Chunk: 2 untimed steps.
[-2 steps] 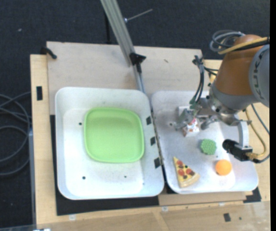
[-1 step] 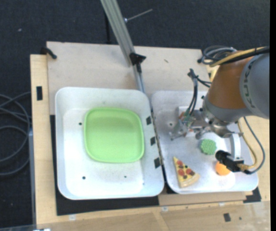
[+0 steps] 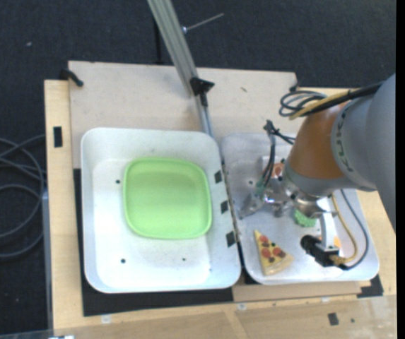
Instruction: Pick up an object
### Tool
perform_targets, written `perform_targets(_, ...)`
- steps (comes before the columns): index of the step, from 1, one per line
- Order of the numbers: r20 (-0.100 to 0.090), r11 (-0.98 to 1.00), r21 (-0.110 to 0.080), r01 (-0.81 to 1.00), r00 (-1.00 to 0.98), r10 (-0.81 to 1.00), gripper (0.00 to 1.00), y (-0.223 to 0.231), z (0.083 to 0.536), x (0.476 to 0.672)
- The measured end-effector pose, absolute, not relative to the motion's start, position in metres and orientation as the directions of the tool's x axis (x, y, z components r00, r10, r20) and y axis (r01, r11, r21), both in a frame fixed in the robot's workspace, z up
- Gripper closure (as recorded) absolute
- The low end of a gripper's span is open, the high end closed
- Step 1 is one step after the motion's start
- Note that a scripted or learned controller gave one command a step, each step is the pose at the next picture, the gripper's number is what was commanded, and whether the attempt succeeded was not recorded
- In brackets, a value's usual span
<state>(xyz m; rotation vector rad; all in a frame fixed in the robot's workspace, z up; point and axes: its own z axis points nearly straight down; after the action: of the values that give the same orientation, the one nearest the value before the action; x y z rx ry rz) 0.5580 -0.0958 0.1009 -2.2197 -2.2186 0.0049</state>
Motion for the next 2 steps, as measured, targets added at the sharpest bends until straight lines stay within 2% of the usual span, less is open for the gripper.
perform_targets(1,0.001,-0.001,0.001,1.000,0.001,1.000,0.00,-0.096,0.101,0.558)
perform_targets(2,0.000,-0.002,0.002,1.000,0.002,1.000,1.00,-0.097,0.111,0.559)
